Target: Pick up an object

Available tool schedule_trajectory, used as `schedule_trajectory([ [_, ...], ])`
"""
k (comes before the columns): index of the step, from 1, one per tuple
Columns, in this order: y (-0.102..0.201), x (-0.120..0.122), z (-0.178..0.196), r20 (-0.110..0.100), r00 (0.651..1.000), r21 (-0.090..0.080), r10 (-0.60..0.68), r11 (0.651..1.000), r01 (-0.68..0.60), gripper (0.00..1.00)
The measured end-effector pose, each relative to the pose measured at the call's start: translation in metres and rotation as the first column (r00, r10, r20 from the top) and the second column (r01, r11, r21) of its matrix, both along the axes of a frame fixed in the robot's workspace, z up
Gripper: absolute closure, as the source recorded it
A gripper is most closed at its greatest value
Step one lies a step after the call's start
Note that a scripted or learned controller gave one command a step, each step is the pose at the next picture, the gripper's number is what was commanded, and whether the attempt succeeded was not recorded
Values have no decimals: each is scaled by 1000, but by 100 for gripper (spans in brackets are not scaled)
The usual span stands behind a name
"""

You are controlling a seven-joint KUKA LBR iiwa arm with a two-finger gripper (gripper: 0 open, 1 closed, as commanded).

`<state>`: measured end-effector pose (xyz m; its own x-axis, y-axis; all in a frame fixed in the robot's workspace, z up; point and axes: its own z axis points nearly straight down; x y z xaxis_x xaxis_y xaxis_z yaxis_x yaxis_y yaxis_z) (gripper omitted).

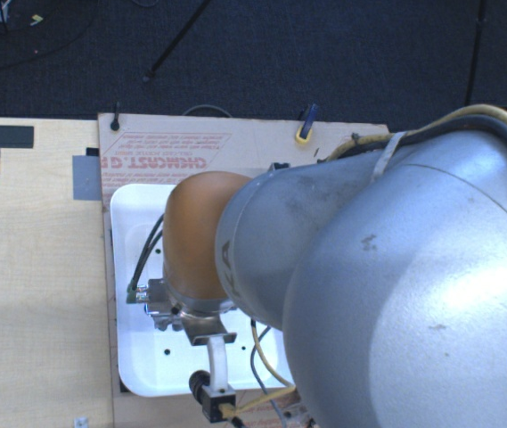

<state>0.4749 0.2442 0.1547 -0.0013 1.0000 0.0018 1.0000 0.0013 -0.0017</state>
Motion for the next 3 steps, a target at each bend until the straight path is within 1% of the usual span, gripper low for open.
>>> schedule_trajectory([
  [1, 0, 3, 140, 12, 1000, 5, 0, 1000, 0, 100],
  [2, -1, 22, 285, 16, 1000, 5, -1, 1000, 1, 100],
  [3, -1, 98, 318, 6, 1000, -3, -4, 1000, 4, 100],
])
